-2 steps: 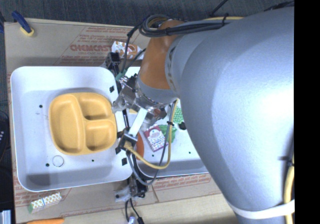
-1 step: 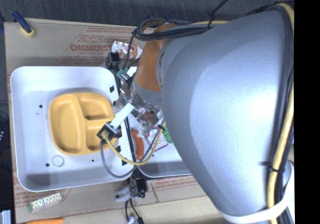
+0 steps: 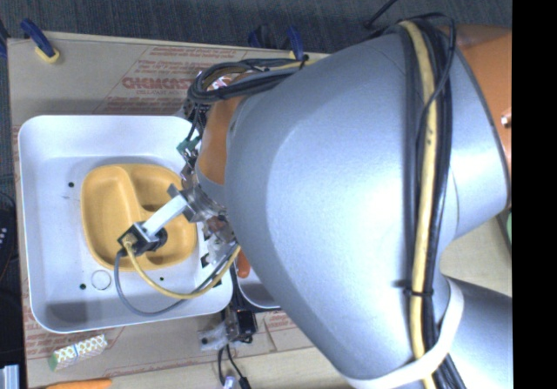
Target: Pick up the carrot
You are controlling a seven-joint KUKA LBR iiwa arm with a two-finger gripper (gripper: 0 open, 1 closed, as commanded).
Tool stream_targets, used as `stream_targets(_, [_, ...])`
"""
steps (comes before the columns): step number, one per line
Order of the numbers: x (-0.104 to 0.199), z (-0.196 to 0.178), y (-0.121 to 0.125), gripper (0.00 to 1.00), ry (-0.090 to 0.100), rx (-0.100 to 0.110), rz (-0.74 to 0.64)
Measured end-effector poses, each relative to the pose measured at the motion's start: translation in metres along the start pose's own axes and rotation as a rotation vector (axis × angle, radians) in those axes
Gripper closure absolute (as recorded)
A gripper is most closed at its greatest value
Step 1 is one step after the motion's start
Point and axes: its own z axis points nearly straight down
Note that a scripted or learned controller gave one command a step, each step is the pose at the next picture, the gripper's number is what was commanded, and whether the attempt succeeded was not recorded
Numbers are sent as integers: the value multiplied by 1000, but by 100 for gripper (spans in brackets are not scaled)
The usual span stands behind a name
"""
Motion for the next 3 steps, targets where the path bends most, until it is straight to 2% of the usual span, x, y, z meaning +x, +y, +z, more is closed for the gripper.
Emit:
stream_targets(1, [-22,48,-44,0,-1,-4,101])
stream_targets(2, [5,49,-100,0,-1,-6,59])
stream_targets(3, [88,41,-70,0,-18,-3,-206])
